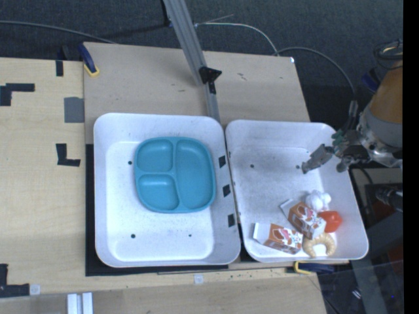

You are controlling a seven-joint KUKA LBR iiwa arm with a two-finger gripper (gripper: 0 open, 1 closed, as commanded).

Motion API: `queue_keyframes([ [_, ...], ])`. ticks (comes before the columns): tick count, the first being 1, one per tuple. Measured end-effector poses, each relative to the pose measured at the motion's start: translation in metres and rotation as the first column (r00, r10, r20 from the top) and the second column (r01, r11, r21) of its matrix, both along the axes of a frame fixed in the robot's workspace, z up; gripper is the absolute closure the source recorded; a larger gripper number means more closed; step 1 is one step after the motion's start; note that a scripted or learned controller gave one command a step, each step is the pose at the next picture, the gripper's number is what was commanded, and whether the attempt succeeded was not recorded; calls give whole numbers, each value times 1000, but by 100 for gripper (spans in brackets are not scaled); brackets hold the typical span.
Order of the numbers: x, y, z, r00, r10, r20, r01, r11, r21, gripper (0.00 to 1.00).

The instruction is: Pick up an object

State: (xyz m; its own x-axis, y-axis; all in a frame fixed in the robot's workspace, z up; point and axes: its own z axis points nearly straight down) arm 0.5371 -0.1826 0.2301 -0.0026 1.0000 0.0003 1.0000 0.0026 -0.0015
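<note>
A small pile of items lies in the right bin's (275, 156) near right corner. It holds a white lumpy piece (319, 199), a red-orange piece (332, 221), a printed brown and white packet (305, 218), a second flat packet (277, 236) and a pale ring (321, 246). My gripper (325, 163) hangs over the right bin's far right side, up and away from the pile. Its two dark fingers are spread, and it is open with nothing between them.
A blue divided plate (175, 174) lies in the left bin (111, 195). A grey metal pole (186, 31) slants down to the gap between the bins. Cables run across the dark floor behind the bench.
</note>
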Motion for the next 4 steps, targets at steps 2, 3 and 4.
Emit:
queue_keyframes([
  [2,-6,4,-45,1000,-1,-4,1,1000,1,0],
  [3,2,7,-95,1000,0,-5,0,1000,1,0],
  [4,2,8,-142,1000,-1,1,1,1000,-2,0],
])
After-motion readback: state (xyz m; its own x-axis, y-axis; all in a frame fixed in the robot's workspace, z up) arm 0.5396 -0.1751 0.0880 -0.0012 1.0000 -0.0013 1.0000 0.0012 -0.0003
